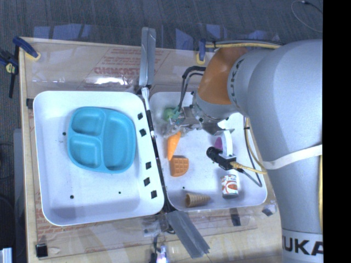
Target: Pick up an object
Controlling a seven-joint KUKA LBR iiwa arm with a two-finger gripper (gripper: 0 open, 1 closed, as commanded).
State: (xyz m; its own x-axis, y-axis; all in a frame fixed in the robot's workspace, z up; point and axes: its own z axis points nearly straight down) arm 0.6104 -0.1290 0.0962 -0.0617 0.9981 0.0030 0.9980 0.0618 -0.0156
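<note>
A wooden bench on dark carpet carries two shallow white bins side by side, the left bin (49, 201) holding a blue divided plate (101, 138) and the right bin (255, 197) holding the toy food. The arm reaches down into the far end of the right bin, and its gripper (184, 119) sits low among the items there, just above a toy carrot (173, 144) and beside something small and green (171, 114). Whether it has anything in its grasp cannot be told from here. Nearer the camera lie a waffle (179, 166), an ice cream cone (196, 199) and a small red-labelled jar (230, 185), all resting on the bin floor. By this view the pick looks unfinished: nothing is visibly lifted, so grasping and raising an object remain.
</note>
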